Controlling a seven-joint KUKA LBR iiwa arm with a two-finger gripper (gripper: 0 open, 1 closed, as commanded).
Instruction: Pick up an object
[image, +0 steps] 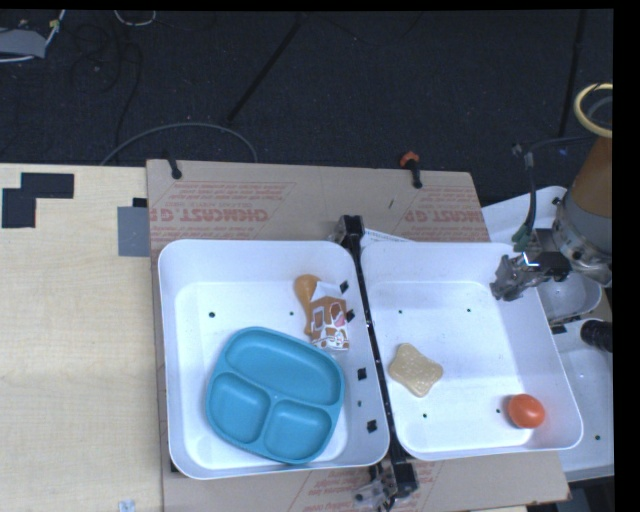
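Observation:
In the right bin (470, 300) a tan, biscuit-shaped piece (415, 369) lies near the left wall, and an orange-red ball (525, 410) rests in the near right corner. The left bin (190, 300) holds a blue divided plate (275, 393), an orange-brown toy piece (306, 291) and a small patterned packet (329, 324) beside it. My gripper (512, 272) hangs over the right bin's far right rim, well away from every object, with nothing seen between its fingers.
The arm's grey body with its orange band (590, 190) stands off the right bin's far right corner. A black divider (365, 340) runs between the bins. Cardboard (300, 205) lies under both bins, with a wooden bench top (70, 350) to the left.

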